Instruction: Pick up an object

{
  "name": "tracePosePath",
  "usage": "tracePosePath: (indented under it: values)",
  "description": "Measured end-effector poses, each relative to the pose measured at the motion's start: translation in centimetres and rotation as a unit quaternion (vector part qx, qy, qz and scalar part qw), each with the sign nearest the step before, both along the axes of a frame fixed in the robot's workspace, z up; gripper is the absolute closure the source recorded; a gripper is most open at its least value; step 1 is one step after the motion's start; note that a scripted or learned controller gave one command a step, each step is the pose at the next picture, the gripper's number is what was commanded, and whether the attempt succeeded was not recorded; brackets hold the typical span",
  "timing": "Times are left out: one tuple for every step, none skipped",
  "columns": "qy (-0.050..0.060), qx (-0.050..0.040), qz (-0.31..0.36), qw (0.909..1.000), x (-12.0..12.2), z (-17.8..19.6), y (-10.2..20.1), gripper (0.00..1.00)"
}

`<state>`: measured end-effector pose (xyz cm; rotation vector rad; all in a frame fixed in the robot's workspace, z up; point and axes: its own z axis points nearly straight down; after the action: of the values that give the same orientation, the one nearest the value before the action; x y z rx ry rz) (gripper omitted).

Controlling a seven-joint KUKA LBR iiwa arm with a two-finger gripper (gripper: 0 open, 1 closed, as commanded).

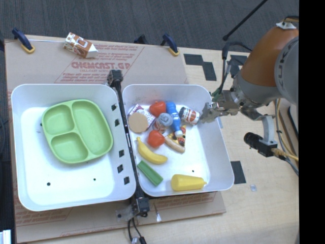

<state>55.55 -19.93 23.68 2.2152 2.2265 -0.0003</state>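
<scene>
cardboard-topped bench (101, 65), grey carpet (152, 9) behind

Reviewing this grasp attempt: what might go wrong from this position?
The gripper sits at the right bin's far wall beside the small can; it may clip the wall or just push the can away. The can touches the blue item in a tight cluster, so fingers may catch two things or none.

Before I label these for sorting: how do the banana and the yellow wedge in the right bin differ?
The banana is slim, curved and lies mid-bin beside the green stick; the yellow wedge is thicker, blocky and lies by the bin's near wall. The banana is angled, the wedge nearly level. Both are yellow and lie flat.
</scene>
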Motion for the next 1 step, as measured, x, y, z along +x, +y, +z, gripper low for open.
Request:
tracePosePath:
  values:
    - [0.000, 0.0002, 0.000, 1.0000, -0.01, -0.02, 0.02, 0.00]
